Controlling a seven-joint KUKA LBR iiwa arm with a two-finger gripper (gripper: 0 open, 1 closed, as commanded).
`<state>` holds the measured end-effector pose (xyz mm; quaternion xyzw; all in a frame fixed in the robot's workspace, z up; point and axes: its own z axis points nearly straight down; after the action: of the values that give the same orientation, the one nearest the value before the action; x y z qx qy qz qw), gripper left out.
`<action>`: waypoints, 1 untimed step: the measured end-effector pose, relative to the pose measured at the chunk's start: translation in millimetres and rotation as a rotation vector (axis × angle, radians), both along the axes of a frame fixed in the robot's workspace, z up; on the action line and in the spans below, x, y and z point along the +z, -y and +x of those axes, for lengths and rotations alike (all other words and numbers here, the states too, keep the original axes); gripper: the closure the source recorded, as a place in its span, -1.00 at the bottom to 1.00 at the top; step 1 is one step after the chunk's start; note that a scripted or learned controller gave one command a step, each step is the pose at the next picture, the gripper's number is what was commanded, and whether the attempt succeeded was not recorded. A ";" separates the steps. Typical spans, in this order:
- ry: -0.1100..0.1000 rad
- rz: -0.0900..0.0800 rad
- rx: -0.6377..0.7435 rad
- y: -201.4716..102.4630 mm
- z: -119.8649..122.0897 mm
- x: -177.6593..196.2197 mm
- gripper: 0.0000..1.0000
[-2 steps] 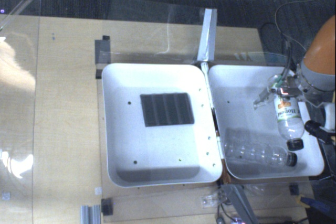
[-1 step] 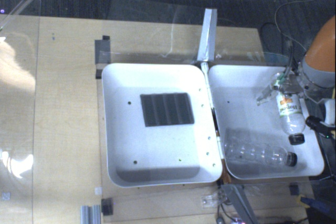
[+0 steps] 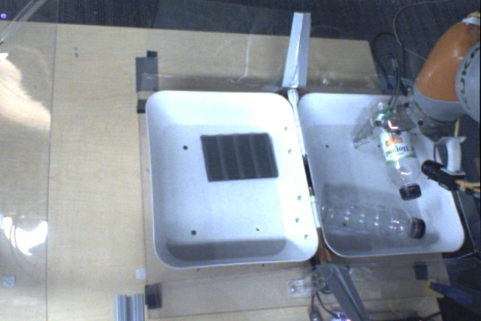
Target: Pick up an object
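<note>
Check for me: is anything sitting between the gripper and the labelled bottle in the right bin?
Nothing visible does. The labelled bottle lies in the right bin directly below the arm's wrist, with only bare bin floor around its upper end. The second clear bottle lies nearer the front wall, apart from it.

The arm [image 3: 451, 79] shows a rounded orange band above a pale grey wrist housing with smooth, curved shells. Below it sits a white and black fitting with dark clamp-like parts, and thin dark cables loop beside the grey housing.
</note>
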<state>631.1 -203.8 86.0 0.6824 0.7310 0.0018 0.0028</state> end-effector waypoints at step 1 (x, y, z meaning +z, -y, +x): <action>0.005 -0.001 0.004 -1.6 2.1 11.5 1.00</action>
<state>633.3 -202.2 97.6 0.6810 0.7323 0.0033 0.0051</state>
